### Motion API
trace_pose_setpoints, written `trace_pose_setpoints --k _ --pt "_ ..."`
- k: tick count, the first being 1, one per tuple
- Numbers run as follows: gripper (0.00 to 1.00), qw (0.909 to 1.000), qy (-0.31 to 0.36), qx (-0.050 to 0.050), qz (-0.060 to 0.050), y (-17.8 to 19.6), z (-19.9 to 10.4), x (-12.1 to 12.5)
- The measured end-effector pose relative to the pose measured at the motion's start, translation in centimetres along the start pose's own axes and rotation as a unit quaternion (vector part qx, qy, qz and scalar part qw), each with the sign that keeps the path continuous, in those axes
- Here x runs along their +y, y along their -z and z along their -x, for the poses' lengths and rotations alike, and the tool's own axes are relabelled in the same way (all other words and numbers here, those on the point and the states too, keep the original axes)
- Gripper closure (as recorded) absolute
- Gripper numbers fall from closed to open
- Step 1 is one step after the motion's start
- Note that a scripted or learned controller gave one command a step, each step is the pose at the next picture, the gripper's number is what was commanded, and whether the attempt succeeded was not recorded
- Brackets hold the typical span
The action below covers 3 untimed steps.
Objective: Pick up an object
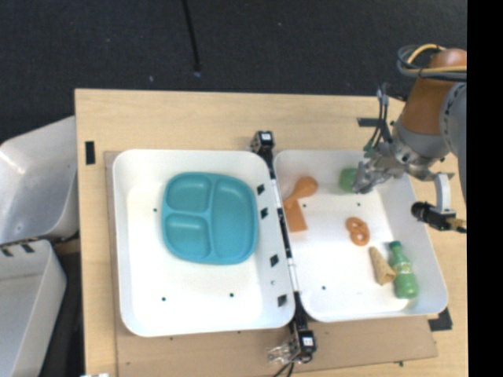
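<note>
No legible writing is seen. The end effector [366, 177] is lowered into the right bin [338, 289], beside a green object [348, 179] at the far edge; whether its jaws are apart cannot be told. A teal plate [211, 217] is seen in the left bin [141, 289].

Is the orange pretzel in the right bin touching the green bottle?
Apart. The camera view shows bare white bin floor between the orange pretzel and the green bottle; the tan cone lies between them, beside the bottle.
</note>
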State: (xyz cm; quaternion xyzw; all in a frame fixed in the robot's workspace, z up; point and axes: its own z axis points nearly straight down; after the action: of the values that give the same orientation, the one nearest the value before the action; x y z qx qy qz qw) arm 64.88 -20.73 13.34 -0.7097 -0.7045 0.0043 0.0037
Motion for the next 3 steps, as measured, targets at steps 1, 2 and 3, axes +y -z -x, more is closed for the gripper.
trace_pose_setpoints --k 1,2,3 --pt "1.00 0.9999 0.005 0.000 0.010 5.5 -0.6 0.9" --pt "1.00 1.0000 0.003 0.000 0.009 11.0 0.1 0.1" --pt "1.00 0.9999 0.005 -0.001 0.009 16.5 0.2 0.1"
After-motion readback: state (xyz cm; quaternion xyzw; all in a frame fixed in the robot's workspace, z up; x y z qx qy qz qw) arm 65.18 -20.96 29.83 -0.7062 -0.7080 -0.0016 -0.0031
